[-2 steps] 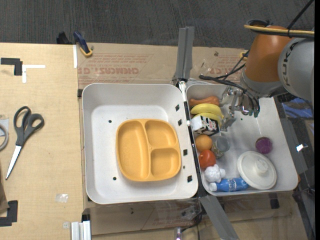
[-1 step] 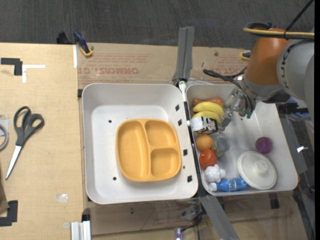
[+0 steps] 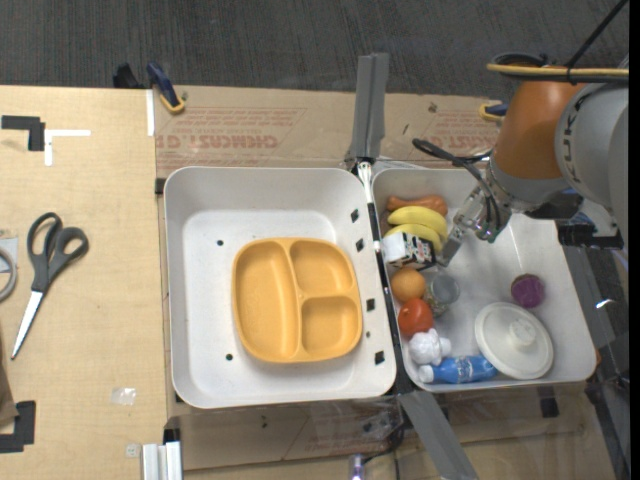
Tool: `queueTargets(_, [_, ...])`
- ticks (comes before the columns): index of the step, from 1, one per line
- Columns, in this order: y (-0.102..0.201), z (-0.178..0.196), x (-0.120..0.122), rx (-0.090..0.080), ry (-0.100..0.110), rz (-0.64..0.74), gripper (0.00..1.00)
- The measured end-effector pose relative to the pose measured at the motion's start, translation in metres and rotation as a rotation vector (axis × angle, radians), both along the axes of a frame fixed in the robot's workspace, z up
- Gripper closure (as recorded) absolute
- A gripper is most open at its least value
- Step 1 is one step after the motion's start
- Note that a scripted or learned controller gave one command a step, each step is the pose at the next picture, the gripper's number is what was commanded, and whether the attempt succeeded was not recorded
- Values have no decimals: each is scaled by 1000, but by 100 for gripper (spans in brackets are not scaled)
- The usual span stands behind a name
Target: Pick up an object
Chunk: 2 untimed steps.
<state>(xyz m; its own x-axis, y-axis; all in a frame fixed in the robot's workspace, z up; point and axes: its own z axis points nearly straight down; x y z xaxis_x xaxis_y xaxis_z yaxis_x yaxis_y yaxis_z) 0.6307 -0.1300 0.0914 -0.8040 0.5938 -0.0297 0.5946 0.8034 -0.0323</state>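
The arm point(image 3: 560, 138) reached in over the right bin point(image 3: 575, 368), and its jaws point(image 3: 462, 236) hung low just right of the banana point(image 3: 418, 221), which lay against the divider side of that bin. Whether the jaws were open or closed could not be told from this angle, and nothing showed between them.

Taking the banana as the mark: a small black-and-white packet point(image 3: 408, 250) lay touching it just below. Under that sat an orange point(image 3: 407, 284), then a red tomato-like fruit point(image 3: 415, 316), then a small white figure point(image 3: 428, 346), all in a row along the same wall. A blue bottle point(image 3: 462, 370) lay on its side at the near edge, below and right of the banana. A round white lid point(image 3: 513, 339) rested further right of the row, with a purple ball point(image 3: 527, 290) above it. A small grey cup point(image 3: 443, 289) stood beside the orange.

Left of the banana, across the divider, the left bin point(image 3: 190, 268) held a yellow divided plate point(image 3: 297, 299). Far left on the desk point(image 3: 90, 368) lay scissors point(image 3: 40, 268).
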Motion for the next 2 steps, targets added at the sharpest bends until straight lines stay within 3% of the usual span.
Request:
queueTargets(1, [3, 3, 8, 10, -24, -334, 0])
queueTargets(2, [-93, 72, -33, 42, -6, -297, 0])
